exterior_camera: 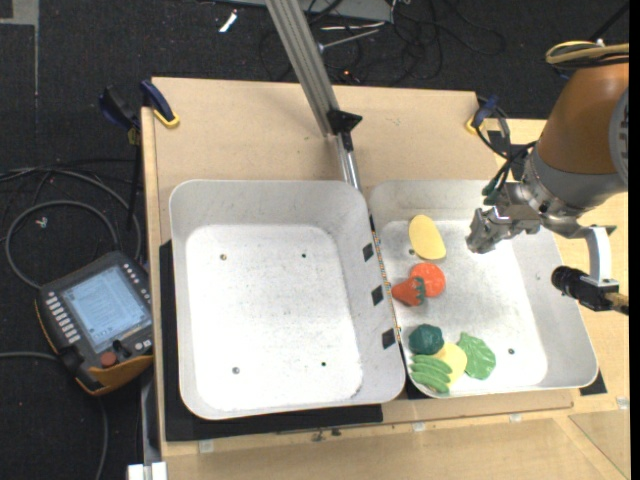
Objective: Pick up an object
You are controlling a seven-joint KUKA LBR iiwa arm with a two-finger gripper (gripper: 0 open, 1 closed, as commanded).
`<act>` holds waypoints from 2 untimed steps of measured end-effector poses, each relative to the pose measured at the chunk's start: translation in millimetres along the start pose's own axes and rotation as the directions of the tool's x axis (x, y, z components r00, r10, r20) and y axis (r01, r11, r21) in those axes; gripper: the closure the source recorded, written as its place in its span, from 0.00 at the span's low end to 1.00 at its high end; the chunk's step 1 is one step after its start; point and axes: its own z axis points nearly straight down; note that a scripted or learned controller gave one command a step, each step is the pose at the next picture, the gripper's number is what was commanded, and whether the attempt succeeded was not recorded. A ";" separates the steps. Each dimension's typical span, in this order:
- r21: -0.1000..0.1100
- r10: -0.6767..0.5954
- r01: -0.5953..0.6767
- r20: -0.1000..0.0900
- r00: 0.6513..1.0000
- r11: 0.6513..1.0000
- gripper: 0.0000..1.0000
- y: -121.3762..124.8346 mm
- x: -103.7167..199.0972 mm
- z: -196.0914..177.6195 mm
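White and shallow, two bins sit side by side on a tan wooden bench [260, 128]. In the right bin [540, 318] there is a small heap of toy food, all on its left half. A yellow lemon-shaped piece [427, 236] lies at about 11 o'clock in that bin. Just below it is a round orange piece [430, 276] touching a red piece [408, 291]. Lower down, near 7 o'clock, a dark green round piece [426, 339], a pale yellow piece [453, 356], a light green leafy piece [478, 358] and a green pod piece [432, 373] are bunched together and touching. The gripper [482, 236] hangs over the top of the right bin, at about 3 o'clock from the lemon-shaped piece and near it but apart. I cannot tell if it is open or closed. Nothing can be seen held in it. The left bin [200, 218] has a speckled white floor.
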 end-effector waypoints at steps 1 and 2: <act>0.000 -0.001 0.001 0.000 1.000 1.000 1.00 -4.5 54.3 -12.4; 0.001 0.000 0.000 0.000 1.000 1.000 1.00 -13.7 104.8 -19.2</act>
